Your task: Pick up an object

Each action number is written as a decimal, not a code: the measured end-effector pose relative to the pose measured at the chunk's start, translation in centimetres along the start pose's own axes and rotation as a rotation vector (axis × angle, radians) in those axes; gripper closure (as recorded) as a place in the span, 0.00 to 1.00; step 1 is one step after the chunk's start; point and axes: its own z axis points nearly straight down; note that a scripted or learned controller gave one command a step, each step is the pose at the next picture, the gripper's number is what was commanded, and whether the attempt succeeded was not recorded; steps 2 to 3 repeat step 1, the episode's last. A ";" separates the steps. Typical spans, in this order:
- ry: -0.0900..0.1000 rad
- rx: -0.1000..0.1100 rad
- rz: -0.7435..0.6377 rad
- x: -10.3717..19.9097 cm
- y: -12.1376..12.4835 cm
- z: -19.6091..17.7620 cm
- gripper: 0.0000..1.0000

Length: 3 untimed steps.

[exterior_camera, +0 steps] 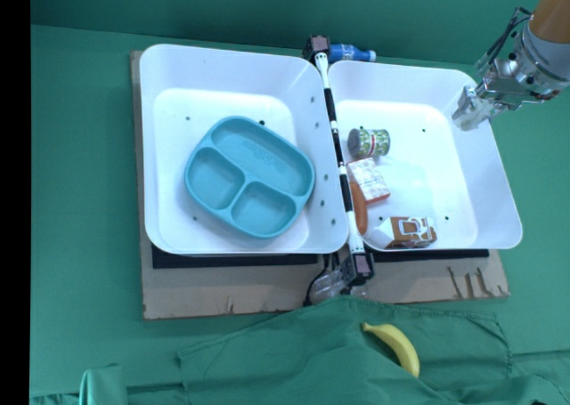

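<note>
On the worktop's near edge lies a banana. In the right bin, no label legible: a small carton nearest, an orange packet, then a can. The gripper hovers at the bin's far right corner, well apart from them; whether its fingers are apart or together cannot be told.

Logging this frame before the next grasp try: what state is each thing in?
Blue divided plate: flat in the left bin.
Can: on its side, right bin.
Orange carton: lying near the front wall.
Banana: on the cloth, outside the bins.
End effector: over the right bin's far corner.
</note>
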 end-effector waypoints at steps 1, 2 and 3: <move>0.001 0.000 -0.002 0.6 -0.5 -6.0 1.00; 0.001 0.000 -0.002 0.6 -0.5 -6.0 1.00; 0.001 0.000 -0.002 0.6 -0.5 -6.0 1.00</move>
